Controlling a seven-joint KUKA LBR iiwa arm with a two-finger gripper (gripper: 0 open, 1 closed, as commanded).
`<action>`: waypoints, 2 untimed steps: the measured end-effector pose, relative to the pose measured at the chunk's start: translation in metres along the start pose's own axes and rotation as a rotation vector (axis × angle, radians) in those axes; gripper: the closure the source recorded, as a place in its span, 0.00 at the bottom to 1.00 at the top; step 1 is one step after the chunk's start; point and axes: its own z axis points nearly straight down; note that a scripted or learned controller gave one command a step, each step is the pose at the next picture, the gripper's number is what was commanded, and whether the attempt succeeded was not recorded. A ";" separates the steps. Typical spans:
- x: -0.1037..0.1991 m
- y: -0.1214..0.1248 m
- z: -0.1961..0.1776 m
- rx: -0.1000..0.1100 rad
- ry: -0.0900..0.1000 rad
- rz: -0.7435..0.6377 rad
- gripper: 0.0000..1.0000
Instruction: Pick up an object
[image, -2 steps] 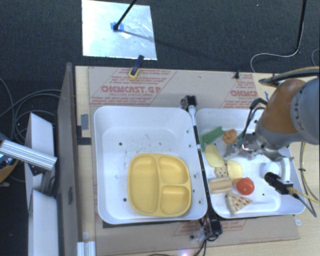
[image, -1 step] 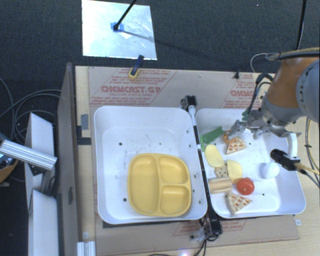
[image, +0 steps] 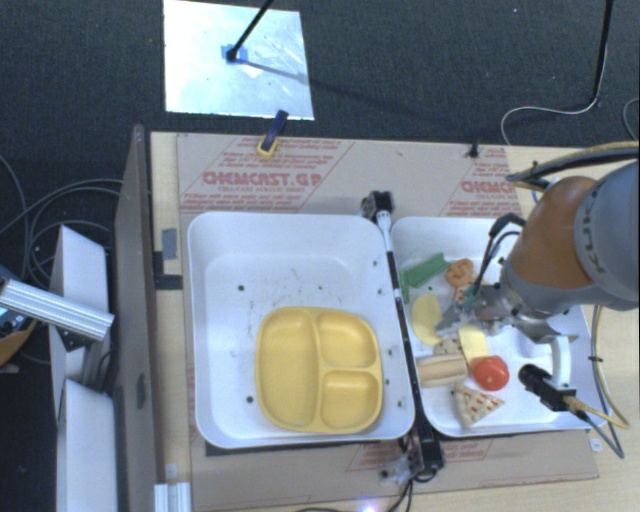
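Candidate objs lie in the right bin, clustered at its left half: yellow block nearest the tool, red tomato at its 5 o'clock and touching or nearly so, tan cylinder at its 8 o'clock, pale yellow oval piece at 10 o'clock, green piece and orange piece further up at 11–12 o'clock, wedge w/ red dots at 6 o'clock.

Gripper sits just above the yellow block, at its 12 o'clock. How far it is open cannot be told; wrist and cabling hide it. Nothing is seen held.

Judgement: step in hand is approach/descent onto the cluster. To do it well:
- Pick one obj; yellow block looks the closest fit.
- Centre over it before closing; the tomato crowds one side, so a skewed close may nudge both.
- Verify hold on lift.

Left bin holds a yellow divided plate, well apart from the work.
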 end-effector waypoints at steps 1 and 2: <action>-0.001 0.004 -0.012 -0.007 -0.002 -0.002 1.00; -0.001 0.004 -0.012 -0.007 -0.002 -0.002 0.00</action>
